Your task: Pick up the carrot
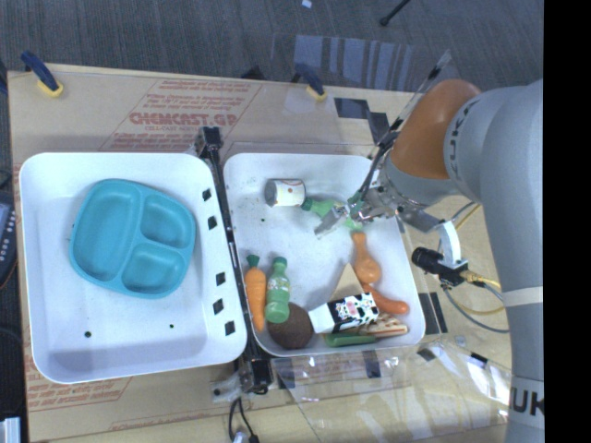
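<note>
The carrot (pixel 255 291), orange with a green top, lies lengthwise against the left wall of the right bin (pixel 242 181), next to a green bottle (pixel 277 291). My gripper (pixel 334 220) hangs over the upper right part of that bin, well to the right of and beyond the carrot. It sits close to a small green object (pixel 319 207); whether it touches that object is unclear. Nothing orange is at its tip.
The right bin also holds a white can (pixel 284 193), an orange squash-like piece (pixel 367 263), a brown round fruit (pixel 294 327), a cow-patterned carton (pixel 351 312), a sausage (pixel 392 305) and a green pod (pixel 355 339). The left bin (pixel 55 330) bears a blue divided plate (pixel 134 236).
</note>
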You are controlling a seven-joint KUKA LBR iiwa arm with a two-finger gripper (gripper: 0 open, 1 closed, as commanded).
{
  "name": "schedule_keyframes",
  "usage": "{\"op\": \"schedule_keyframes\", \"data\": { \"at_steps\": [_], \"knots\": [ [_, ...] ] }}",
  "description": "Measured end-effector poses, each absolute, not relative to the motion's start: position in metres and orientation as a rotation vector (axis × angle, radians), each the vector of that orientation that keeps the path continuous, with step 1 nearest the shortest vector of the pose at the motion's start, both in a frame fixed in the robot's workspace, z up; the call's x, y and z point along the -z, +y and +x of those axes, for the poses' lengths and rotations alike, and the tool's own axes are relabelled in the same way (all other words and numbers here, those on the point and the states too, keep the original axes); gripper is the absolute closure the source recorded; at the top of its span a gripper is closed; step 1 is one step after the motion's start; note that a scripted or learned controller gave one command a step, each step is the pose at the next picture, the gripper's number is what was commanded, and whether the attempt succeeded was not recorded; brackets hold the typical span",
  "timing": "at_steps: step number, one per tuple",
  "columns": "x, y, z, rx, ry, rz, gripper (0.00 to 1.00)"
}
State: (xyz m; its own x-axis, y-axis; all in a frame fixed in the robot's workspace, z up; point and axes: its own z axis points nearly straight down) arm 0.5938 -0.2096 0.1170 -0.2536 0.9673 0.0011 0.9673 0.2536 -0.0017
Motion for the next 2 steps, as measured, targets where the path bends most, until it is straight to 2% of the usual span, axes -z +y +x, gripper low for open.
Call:
{"op": "schedule_keyframes", "data": {
  "at_steps": [1, 2],
  "knots": [
    [-0.163, -0.203, 0.550, -0.002, -2.671, -1.643, 0.00],
    [-0.092, -0.209, 0.565, -0.010, -2.651, -1.671, 0.00]
  ]
}}
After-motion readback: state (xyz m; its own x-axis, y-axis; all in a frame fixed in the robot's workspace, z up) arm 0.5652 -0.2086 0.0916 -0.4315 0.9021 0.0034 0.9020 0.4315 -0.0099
